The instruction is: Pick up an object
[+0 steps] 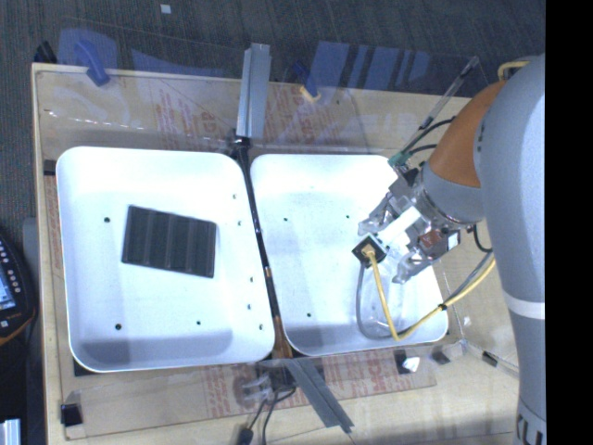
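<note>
The gripper (pixel 400 248) hangs over the right side of the right bin (pixel 306 332), in the right-centre of the frame. The wrist hardware and cables crowd the view there, so I cannot tell how the gripper is set or whether anything is in it.

The one clear thing to pick is a dark ribbed pad (pixel 170 240), lying flat in the middle of the left bin (pixel 83 184), well apart from the gripper. A clear, glassy shape (pixel 375 313) seems to sit low in the right bin just below the gripper; it is too faint to name with confidence.

What could go wrong: if that clear shape is the target, a see-through thing is easy to misjudge, and a close could land on air or knock it against the bin wall just beside it. The yellow cable (pixel 408 327) loops down near the same spot and might snag or push it aside. If the pad is meant instead, it lies so flat that a grip from above may slide off its top.

In the way of any crossing stands the dark divider (pixel 262 267) where the two bins meet, in the middle of the frame
</note>
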{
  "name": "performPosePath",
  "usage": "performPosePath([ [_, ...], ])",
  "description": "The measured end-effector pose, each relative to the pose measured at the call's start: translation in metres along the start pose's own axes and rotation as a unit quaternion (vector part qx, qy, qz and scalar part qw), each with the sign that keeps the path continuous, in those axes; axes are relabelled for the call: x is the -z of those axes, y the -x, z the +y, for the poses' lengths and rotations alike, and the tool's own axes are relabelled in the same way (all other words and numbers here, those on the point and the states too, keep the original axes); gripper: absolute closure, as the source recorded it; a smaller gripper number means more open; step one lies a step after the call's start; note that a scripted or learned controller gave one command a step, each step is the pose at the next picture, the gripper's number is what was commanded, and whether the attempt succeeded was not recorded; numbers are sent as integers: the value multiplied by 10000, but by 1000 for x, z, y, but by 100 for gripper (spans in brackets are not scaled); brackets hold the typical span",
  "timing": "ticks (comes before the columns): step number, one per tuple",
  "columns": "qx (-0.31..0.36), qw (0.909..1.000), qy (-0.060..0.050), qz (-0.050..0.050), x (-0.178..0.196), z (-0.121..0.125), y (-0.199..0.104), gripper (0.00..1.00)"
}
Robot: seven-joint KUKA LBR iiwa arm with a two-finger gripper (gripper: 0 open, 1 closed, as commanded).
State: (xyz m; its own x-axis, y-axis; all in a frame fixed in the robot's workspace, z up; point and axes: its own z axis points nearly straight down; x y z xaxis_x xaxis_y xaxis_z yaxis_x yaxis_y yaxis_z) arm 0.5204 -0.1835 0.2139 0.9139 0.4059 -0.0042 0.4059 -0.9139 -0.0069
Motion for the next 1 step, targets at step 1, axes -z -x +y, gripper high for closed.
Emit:
performPosePath([
  [1,849,9964,31,15,61,7,50,0],
])
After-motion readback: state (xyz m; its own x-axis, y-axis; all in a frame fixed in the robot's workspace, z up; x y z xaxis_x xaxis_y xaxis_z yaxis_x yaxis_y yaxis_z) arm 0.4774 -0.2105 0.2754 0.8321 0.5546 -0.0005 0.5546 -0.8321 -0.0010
